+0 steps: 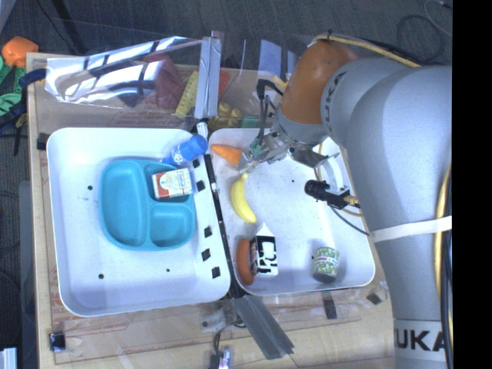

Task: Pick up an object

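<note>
My gripper [255, 154] reaches down into the far left corner of the right bin [296, 198], beside an orange carrot [225, 152] and just above a yellow banana [243, 200]. Nothing shows between its fingers. A black-and-white carton [265, 255] lies next to a brown sausage-like item [244, 258] near the bin's front. A small green-labelled can [325, 262] stands at the front right. In the left bin [77, 214] lies a blue divided tray [147, 204] with a small red-and-white carton [171, 183] on it. A blue-capped bottle [187, 150] rests at its far right corner.
The grey arm [384, 152] covers the right bin's right side. A black fitting with a cable [329, 194] juts from the arm over the bin. Clear plastic bags and packaging [131, 75] lie behind the bins.
</note>
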Tool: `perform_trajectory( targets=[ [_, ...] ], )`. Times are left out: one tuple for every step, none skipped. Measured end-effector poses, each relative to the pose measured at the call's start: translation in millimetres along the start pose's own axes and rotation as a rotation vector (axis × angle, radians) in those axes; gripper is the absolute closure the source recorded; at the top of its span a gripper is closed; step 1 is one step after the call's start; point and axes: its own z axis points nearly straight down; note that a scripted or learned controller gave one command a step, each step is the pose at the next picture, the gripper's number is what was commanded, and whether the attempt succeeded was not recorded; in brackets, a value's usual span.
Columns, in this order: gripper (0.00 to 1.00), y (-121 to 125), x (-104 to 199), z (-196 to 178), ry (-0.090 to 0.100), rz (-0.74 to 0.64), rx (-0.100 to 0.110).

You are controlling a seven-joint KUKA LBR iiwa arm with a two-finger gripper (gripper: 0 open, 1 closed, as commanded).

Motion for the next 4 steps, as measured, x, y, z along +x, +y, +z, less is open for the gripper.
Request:
perform_trajectory(
  targets=[
    [1.00, 11, 23, -101, -0.003, 0.077, -0.011],
    [0.00, 11, 23, -100, -0.003, 0.077, -0.011],
    [0.00, 5, 4, 8, -0.002, -0.075, -0.009],
    [1.00, 5, 5, -1, -0.002, -0.080, -0.007]
  ],
)
